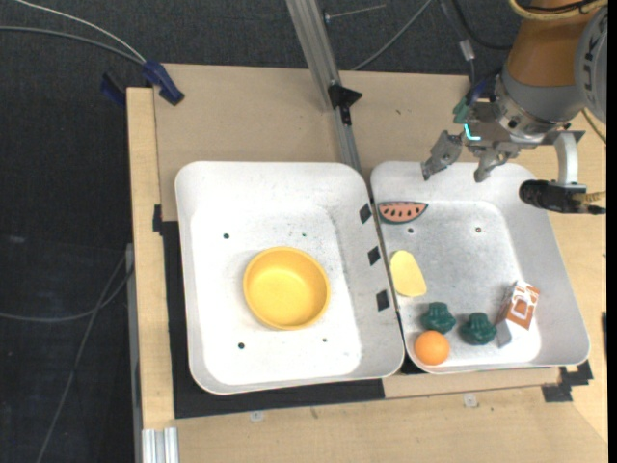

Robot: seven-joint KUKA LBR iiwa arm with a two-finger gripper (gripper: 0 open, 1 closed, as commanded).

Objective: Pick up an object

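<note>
My gripper (461, 166) hangs above the far rim of the right bin (540, 258), its two fingers spread open with nothing between them. Below and left of it a watermelon slice (401, 211) lies at the bin's far left corner. Along the left side lies a pale yellow piece (408, 274). Near the front edge sit an orange ball (432, 347), two dark green objects (439, 316) (476, 329), and a small orange-and-white box (522, 307). A yellow bowl (284, 286) rests in the left bin (212, 258).
A metal pole (318, 56) slants over the bench behind the bins. Black clips (376, 256) line the seam between the bins. A blue clamp (164, 83) sits at the bench's far left corner. Cables run across the dark floor.
</note>
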